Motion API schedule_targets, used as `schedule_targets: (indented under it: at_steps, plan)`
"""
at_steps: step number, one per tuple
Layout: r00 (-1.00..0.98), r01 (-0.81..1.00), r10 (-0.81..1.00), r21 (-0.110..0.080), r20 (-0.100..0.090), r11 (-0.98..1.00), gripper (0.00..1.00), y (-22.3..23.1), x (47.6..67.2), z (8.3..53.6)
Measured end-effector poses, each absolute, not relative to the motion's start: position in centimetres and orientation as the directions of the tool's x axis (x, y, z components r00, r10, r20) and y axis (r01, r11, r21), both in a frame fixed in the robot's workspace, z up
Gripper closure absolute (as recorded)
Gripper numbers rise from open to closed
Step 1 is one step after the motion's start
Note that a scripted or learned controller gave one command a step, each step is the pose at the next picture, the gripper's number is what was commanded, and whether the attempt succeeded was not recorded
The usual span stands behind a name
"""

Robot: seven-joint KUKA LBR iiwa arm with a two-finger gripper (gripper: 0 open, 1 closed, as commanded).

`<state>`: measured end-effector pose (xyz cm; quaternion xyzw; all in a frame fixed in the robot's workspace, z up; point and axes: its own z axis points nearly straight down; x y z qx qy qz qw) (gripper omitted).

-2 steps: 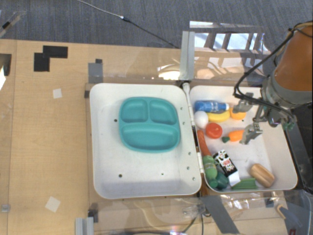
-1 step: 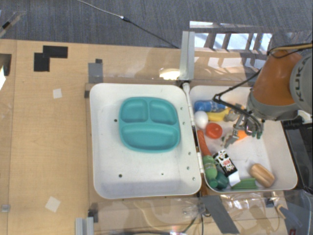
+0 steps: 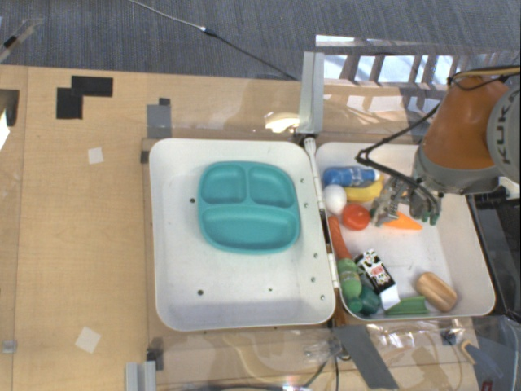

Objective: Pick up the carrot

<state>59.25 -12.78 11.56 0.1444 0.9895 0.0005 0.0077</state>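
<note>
The claw (image 3: 404, 206) hangs low inside the right bin (image 3: 464, 300), its dark fingers pointing down at the carrot (image 3: 400, 221), which lies on the bin floor directly beneath the fingertips with its orange body sticking out to the claw's right. The fingers look parted on either side of the carrot's thick end, but from this slant it is not clear whether they are touching or gripping it, and I cannot tell how wide the claw really stands. Just left of the claw sit a red tomato (image 3: 356, 216), a white egg (image 3: 334, 197), a yellow piece (image 3: 366, 191) and a blue bottle (image 3: 348, 175), all close together near the bin's left wall. Below and left of the claw lie a small black and white carton (image 3: 375, 270), a green vegetable (image 3: 350, 274) and a long orange stick (image 3: 337, 236) along the wall. Further below are a green pod (image 3: 409, 305) and a brown bread roll (image 3: 436, 291), well apart from the claw. Far to the claw's left, the left bin (image 3: 175, 300) holds a teal divided plate (image 3: 249, 205) near its middle. The arm (image 3: 468, 129) reaches in from the right, its orange band just above the claw, wrist bent downward, with black cables looping across beside it. Both bins rest on the wooden bench (image 3: 73, 243).
</note>
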Motion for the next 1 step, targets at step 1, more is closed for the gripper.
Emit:
schedule_targets:
  at_steps: [1]
  plan:
    - [-0.933, 0.359, 0.359, 0.01, -0.015, 0.933, 1.0, -3.11, 61.43, 19.09]
